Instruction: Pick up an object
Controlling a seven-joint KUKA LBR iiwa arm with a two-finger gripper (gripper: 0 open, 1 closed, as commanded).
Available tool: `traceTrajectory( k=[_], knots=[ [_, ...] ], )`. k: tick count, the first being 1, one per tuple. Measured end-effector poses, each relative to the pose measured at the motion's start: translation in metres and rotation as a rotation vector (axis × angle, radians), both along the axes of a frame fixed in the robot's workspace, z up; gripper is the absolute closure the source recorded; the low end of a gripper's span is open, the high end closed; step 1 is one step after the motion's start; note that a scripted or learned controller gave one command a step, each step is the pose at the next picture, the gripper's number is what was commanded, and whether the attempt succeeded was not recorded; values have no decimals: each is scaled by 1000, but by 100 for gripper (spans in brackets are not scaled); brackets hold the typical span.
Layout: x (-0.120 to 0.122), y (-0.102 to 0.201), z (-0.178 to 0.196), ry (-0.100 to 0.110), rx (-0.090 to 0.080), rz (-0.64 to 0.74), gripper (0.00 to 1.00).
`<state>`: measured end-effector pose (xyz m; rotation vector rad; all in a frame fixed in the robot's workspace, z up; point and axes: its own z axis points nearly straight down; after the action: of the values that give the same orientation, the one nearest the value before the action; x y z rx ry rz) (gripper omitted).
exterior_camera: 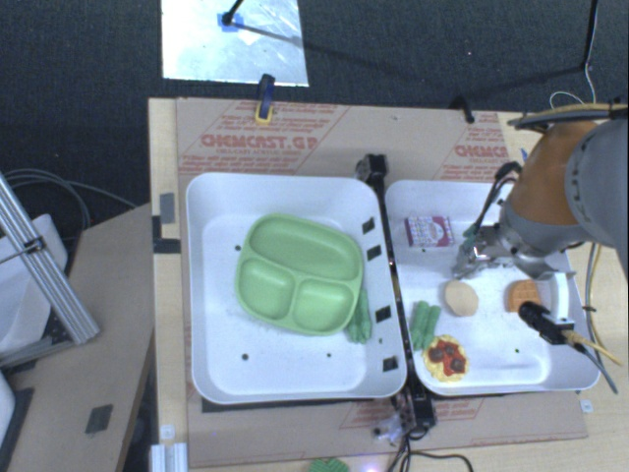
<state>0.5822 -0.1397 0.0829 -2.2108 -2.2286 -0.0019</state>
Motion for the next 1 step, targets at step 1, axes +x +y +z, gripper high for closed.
traceTrajectory(
  k=[1],
  knots=[
    [0,-4,1,-1,-3,-5,0]
  ],
)
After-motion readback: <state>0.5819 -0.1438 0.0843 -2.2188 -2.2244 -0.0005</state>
